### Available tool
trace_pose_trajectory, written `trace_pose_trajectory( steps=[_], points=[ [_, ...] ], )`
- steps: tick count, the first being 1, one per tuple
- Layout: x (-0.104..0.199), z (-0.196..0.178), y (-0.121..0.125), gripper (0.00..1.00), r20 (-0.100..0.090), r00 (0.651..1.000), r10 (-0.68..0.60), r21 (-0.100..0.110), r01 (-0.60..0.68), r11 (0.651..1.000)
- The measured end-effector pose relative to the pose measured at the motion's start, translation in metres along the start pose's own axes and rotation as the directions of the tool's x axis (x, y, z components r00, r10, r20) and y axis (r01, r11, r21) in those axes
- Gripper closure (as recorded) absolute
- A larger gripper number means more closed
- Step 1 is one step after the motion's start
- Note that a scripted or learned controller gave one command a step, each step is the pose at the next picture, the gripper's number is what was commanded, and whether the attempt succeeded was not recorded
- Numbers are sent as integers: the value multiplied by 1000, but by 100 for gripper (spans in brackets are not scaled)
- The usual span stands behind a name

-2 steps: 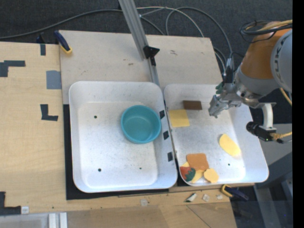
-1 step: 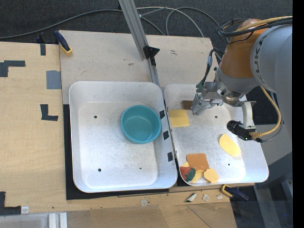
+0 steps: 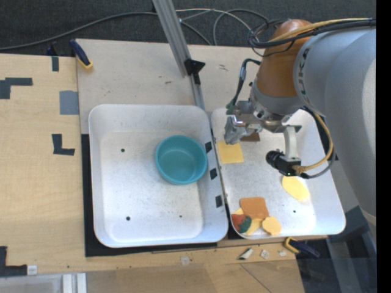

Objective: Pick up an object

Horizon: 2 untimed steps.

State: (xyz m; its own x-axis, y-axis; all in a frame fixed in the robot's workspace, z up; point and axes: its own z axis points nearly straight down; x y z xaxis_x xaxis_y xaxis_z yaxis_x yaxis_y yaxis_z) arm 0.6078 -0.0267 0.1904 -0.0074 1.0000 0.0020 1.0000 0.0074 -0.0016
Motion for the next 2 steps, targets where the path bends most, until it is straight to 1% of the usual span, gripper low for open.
trace_pose_trajectory(
  steps=[1, 2],
  points=[
    [44, -1, 17, 100, 1, 1000, 1, -1, -1, 1000],
    [99, -7, 39, 100, 0, 1000, 0, -1, 0, 1000]
  ],
)
